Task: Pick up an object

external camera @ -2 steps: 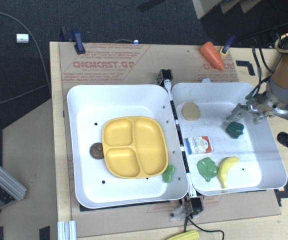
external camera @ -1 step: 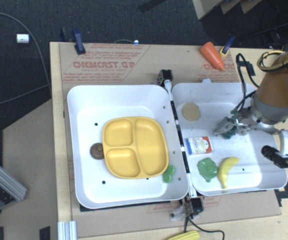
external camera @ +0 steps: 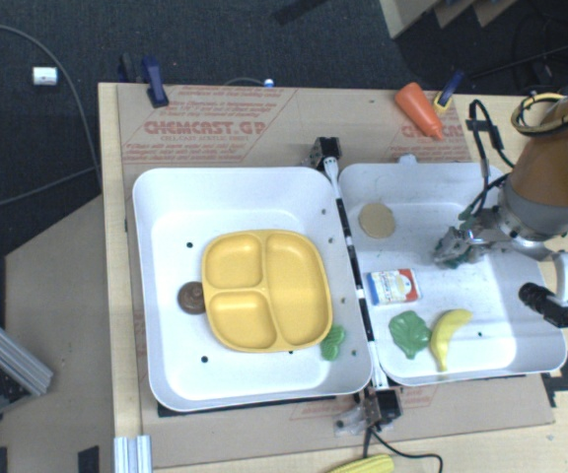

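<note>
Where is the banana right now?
The banana lies in the right bin, near its front edge, just right of the green toy and below the small red-and-white carton.

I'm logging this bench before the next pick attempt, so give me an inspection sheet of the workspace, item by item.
Surface: two white bins side by side, left bin and right bin, on a cardboard-covered bench.
Job's things: right bin holds a banana, a green toy, a small red and white packet and a tan disc.
Clutter: left bin holds a yellow divided tray, a brown disc at its left edge and a small green piece at its lower right corner; an orange carrot toy lies on the bench.
Grippers: gripper low in the right bin, fingers unclear.
Cables: black cables by the arm; a grey cable on the floor.
Surroundings: dark carpet.
</note>
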Available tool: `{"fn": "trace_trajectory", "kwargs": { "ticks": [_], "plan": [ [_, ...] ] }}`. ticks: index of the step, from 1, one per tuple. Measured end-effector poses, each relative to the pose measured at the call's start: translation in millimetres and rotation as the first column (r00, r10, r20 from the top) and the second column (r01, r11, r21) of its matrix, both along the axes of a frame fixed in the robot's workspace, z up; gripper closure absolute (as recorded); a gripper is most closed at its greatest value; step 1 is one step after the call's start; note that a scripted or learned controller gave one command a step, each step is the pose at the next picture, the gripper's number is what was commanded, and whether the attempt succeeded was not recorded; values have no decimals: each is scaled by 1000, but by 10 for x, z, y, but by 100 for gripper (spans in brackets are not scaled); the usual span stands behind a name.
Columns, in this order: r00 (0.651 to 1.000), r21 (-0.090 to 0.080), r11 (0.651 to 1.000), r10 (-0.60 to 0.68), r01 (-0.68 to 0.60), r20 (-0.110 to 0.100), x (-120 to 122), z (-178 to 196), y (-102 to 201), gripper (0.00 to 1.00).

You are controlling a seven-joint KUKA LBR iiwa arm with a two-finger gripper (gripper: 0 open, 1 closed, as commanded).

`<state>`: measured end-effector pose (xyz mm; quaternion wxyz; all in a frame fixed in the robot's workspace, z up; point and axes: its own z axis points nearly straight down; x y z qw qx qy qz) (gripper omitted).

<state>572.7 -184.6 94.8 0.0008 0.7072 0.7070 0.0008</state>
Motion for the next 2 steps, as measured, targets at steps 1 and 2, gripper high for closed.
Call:
{"fn": "trace_trajectory", "kwargs": {
  "ticks": [1,2],
  "plan": [
    [1000,0,1000,2,-2,-1,610,-100,468,100],
    [1000,1,1000,2,-2,1,464,913,1228,100]
  ]
}}
